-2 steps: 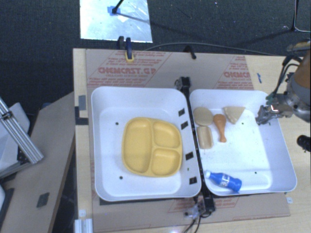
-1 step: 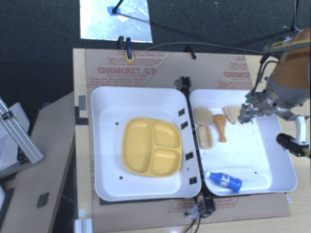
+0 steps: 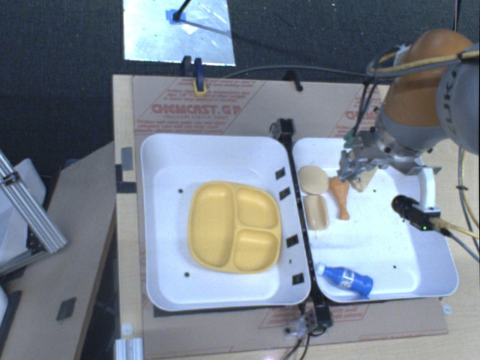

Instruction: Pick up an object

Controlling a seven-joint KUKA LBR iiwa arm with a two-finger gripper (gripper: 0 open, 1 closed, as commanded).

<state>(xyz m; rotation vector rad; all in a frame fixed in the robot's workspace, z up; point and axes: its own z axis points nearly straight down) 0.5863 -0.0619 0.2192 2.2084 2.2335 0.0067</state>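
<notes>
The right bin holds an orange drumstick-shaped toy, a round beige piece, an oblong beige piece and a blue bottle lying near the front edge. My gripper hangs low over the back of this bin, right at the upper end of the orange toy. A small tan piece shows just beside and under the gripper; whether it is held is unclear.
A yellow divided plate lies in the left bin. A black divider runs between the two bins. The arm's orange band reaches in from the right above the right bin.
</notes>
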